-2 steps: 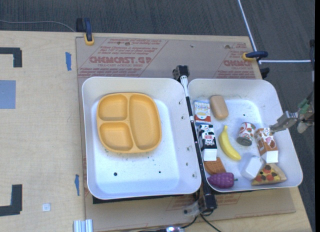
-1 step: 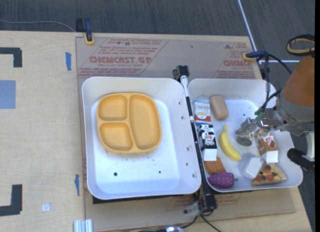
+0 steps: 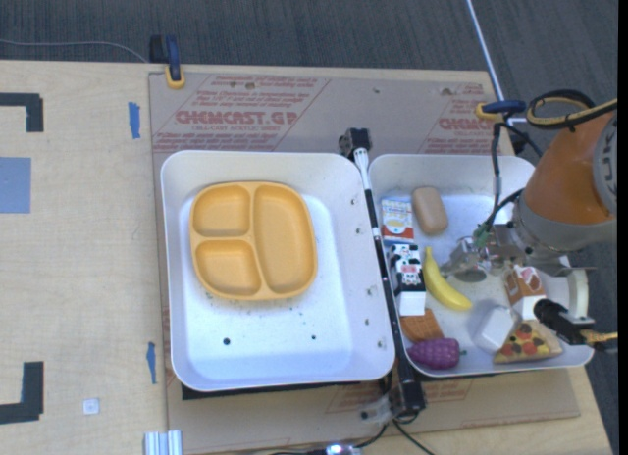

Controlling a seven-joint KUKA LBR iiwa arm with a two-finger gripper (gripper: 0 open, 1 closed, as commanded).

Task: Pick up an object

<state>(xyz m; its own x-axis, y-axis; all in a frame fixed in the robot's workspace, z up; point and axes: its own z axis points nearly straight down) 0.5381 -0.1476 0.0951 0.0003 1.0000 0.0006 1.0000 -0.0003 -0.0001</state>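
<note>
1. The left bin [image 3: 177,345] carries a yellow divided plate [image 3: 253,239], set toward its far left quarter. No pick is in hand on this side.
2. The right bin [image 3: 461,171] holds all the small items. Taking the banana [image 3: 446,286] as the landmark: a row of printed cards [image 3: 400,247] lies just left of it, a tan bread roll [image 3: 429,209] lies beyond it, and an orange cracker [image 3: 422,326] and a purple grape bunch [image 3: 435,351] lie on its near side.
3. Right of the banana lie a white block [image 3: 491,326] and, nearer the bin's front corner, a pizza slice [image 3: 528,343].
4. The pincer [image 3: 471,262] hangs just right of the banana, low over the bin floor. Whether it is released or clenched cannot be told from this angle; nothing is visibly between its tips.
5. Judged target: the banana, as the closest item.
6. To do the step well, centre the pincer across the banana's narrow width, not along its curve.
7. Descend straight down, keeping clear of the cards and the white block.
8. Risk: an off-centre close is likely to roll the banana aside.
</note>
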